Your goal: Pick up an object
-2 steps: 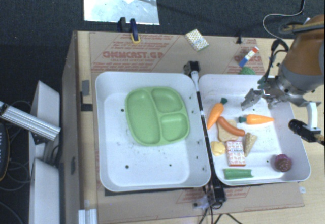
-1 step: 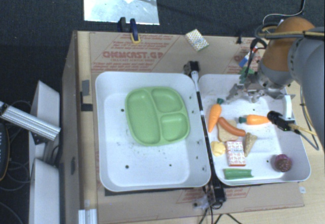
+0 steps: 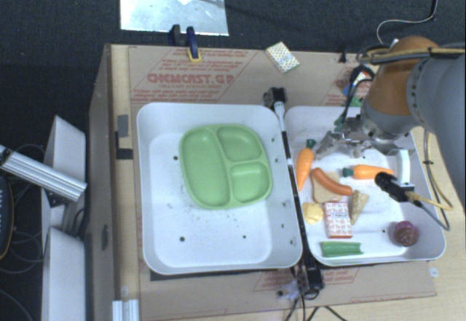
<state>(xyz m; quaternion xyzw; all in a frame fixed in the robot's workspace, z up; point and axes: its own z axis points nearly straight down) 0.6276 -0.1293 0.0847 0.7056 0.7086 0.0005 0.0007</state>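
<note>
tool [image 3: 348, 139] low over the right bin [image 3: 422, 243], upper part | grip: hard to read, seemingly holding nothing | nearest thing: carrot [image 3: 304, 167] just to its lower left, long axis running toward the near rim | sausage [image 3: 331, 182] beside it

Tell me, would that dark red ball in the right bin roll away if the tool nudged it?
Probably. The dark red ball looks round, so a nudge would likely send it rolling. It sits near the right bin's corner wall, which might stop it. Its surface looks bumpy, perhaps offering some grip.
</note>
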